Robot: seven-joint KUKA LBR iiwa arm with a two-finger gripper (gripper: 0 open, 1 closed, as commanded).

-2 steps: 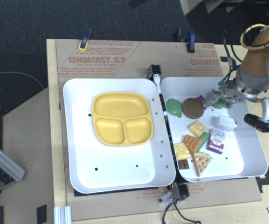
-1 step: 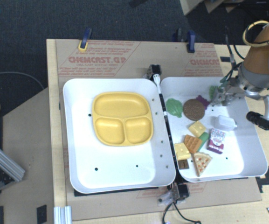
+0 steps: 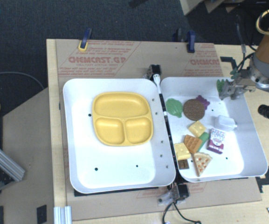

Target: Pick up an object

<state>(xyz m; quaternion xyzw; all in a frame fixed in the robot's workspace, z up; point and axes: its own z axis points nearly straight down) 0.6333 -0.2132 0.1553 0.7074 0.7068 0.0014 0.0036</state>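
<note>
The pincer [image 3: 228,91] hangs over the far right corner of the right bin [image 3: 246,125], with the arm [image 3: 267,64] entering from the right. Whether it is apart or together cannot be told. A small green item [image 3: 223,85] shows at its tip; whether this is held or is part of the tool is unclear.

The toy food pieces lie in the right bin, to the left of and nearer than the pincer. The closest is a pale clear piece [image 3: 224,122], just below the pincer. A small carton [image 3: 216,140] with purple print lies past it, its long axis running near to far. A brown round patty [image 3: 193,109] and a green leaf [image 3: 174,107] lie well to the left. A pizza wedge [image 3: 201,162] lies farthest away, its point toward the near rim.

The left bin [image 3: 78,162] holds a yellow divided plate [image 3: 122,118]. Both bins rest on a brown board [image 3: 59,59] clamped to the bench; dark carpet [image 3: 31,13] lies beyond.
</note>
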